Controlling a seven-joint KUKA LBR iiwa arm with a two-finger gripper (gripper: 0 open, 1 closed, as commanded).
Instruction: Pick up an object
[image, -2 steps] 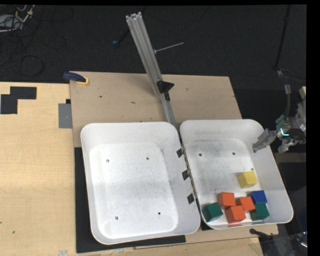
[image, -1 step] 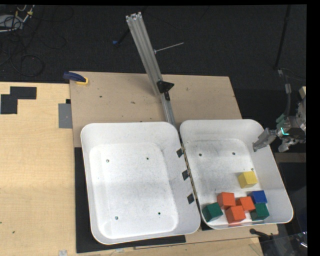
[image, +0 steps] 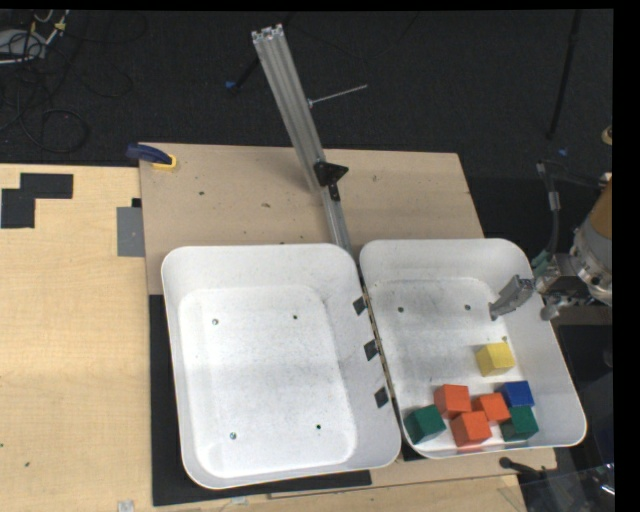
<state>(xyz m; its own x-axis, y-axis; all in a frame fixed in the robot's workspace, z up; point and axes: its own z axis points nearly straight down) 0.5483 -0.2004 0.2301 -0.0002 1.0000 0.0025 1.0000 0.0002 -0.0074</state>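
A wooden bench (image: 300, 200) is carrying two shallow white bins side by side, sitting on a dark mat. The left bin (image: 200, 290) is showing a bare speckled floor with a few small dark dots. The right bin (image: 440, 260) is holding a cluster of blocks in its near right corner: a yellow block (image: 495, 357) is lying a little apart toward the right wall, and nearer the front rim are sitting an orange block (image: 453, 398), a second orange block (image: 492, 406), a red-orange block (image: 470, 428), a blue block (image: 517, 393), a green block (image: 425, 422) and a second green block (image: 520, 425), packed close together.

The gripper (image: 512, 295) is reaching in over the right bin's right rim, hanging above the bin floor beyond the yellow block and apart from it. One grey finger is showing clearly; whether the pincer is open or closed cannot be told, and nothing is visible in its grasp.

A slanted aluminium rail (image: 295, 110) is rising from the bench's far edge between the bins. A blue and yellow clamp (image: 152, 156) is lying at the bench's far left corner. Behind the bench, cables are trailing across a dark floor.
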